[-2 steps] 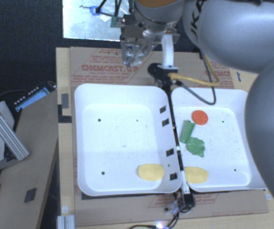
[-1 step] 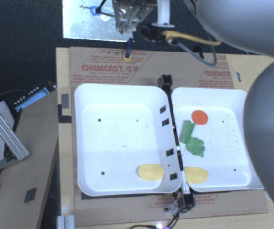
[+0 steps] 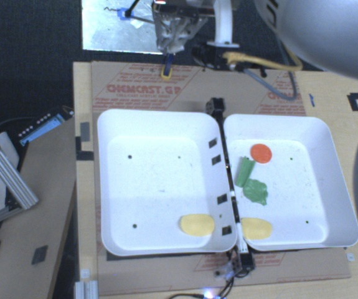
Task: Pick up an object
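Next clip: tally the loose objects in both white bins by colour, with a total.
Yellow: 2, a flat yellow oval piece in the left bin and another yellow oval piece in the right bin.
Green: 2, a green stick-shaped piece and a green leafy piece.
Orange: 1, an orange round disc.
Total: 5

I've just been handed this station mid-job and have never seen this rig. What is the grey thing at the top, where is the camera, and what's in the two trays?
One fixed camera looks down at a slant on a bench. The big grey shape at upper right is the robot arm, reaching in from the right; its gripper hangs near the top, above the cardboard behind the bins, with nothing visible between its fingers. The left bin holds one yellow piece near its front right corner. The right bin holds an orange disc, a green stick just below it, a green leafy piece and another yellow piece at the front left.
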Available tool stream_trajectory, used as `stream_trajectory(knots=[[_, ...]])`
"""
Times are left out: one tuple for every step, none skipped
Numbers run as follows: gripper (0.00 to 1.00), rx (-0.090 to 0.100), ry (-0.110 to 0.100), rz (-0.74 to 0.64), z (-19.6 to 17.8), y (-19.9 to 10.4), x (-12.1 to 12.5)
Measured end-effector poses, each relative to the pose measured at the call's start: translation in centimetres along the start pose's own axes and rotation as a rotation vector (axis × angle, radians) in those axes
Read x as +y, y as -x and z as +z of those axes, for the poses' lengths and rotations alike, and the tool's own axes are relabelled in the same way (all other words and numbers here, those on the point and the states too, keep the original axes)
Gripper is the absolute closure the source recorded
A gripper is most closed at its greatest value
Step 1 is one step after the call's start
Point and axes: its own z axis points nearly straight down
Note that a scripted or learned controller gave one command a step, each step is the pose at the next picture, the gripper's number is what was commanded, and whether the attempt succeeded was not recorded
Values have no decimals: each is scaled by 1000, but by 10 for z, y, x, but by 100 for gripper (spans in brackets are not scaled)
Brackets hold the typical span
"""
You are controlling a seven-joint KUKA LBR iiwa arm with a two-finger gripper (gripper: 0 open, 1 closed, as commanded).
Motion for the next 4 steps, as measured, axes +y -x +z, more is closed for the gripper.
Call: stream_trajectory(knots=[[100,1,4,-1,-47,-1,1],[100,-8,-21,4,137,11,-93],[100,1,7,2,74,1,-41],[100,1,12,6,3,1,36]])
